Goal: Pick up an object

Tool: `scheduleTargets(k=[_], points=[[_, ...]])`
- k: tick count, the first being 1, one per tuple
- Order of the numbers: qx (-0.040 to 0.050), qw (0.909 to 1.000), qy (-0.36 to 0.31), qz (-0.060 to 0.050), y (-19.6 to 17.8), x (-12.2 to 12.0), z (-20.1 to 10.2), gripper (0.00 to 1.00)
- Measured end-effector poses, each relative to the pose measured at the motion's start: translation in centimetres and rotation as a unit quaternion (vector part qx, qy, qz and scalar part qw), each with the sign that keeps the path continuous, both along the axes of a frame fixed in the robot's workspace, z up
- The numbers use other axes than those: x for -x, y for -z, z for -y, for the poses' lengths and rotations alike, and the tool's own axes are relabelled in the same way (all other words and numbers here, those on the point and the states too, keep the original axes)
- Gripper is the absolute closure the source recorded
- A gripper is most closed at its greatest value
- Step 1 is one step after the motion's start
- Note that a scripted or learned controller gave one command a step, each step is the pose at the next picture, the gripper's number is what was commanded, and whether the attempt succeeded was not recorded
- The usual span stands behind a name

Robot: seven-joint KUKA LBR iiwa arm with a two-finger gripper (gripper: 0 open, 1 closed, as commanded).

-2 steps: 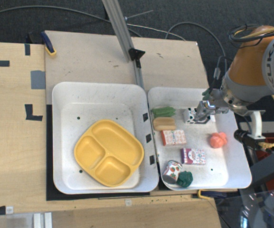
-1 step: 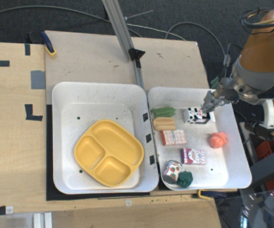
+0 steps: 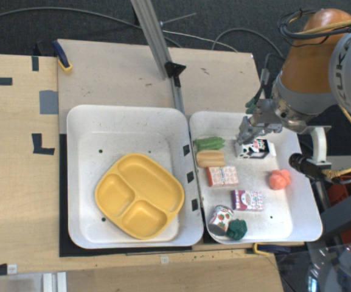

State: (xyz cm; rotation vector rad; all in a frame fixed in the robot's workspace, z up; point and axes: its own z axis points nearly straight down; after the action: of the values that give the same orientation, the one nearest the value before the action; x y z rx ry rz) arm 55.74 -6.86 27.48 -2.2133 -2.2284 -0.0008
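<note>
My gripper (image 3: 248, 137) hangs over the back of the right bin (image 3: 303, 224), its tip right at the left edge of a small black-and-white carton (image 3: 258, 148). To the left lie a green piece (image 3: 209, 143) and a tan bread roll (image 3: 210, 158). Below those sit a red-and-white box (image 3: 222, 176), a purple-and-white carton (image 3: 247, 200), an orange-pink ball (image 3: 278, 179), a round patterned piece (image 3: 221, 218) and a dark green lump (image 3: 237, 229). Nothing is seen held.
The left bin (image 3: 84, 163) holds a yellow divided plate (image 3: 140, 194). A slanted metal pole (image 3: 154, 32) rises behind the bins. The arm's orange and grey body (image 3: 315, 59) fills the upper right. Cables lie on the dark floor behind.
</note>
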Motion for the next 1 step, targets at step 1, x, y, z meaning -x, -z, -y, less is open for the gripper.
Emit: scheduleTargets(k=[1], points=[[-0.0001, 1.0, 0.0, 0.0, -0.03, 0.9, -5.06, 1.0]])
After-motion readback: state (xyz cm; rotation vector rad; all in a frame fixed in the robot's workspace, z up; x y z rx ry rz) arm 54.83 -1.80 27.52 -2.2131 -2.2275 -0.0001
